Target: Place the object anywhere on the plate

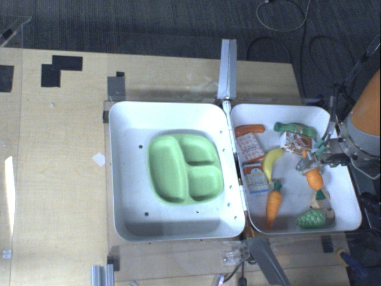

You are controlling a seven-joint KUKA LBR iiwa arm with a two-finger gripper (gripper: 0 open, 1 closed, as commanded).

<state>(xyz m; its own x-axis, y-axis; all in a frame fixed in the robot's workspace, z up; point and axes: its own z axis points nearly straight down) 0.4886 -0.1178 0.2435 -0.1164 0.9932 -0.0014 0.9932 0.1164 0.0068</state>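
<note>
— Since you ask about the setting: what carries it all?
— A pale wooden bench, with dark carpet and a loose cable beyond its far edge.
— How many bins?
— Two, white: the left bin holds one green plate with three compartments; the right bin holds the toys.
— Count them.
— One sausage, one banana, one carrot, one small orange piece, one green knobbly piece, one green bottle shape, three printed packets.
— And the gripper?
— The gripper hangs over the right bin just beyond the small orange piece; open or closed, I cannot tell. Every object lies in the right bin, apart from the plate.
</note>
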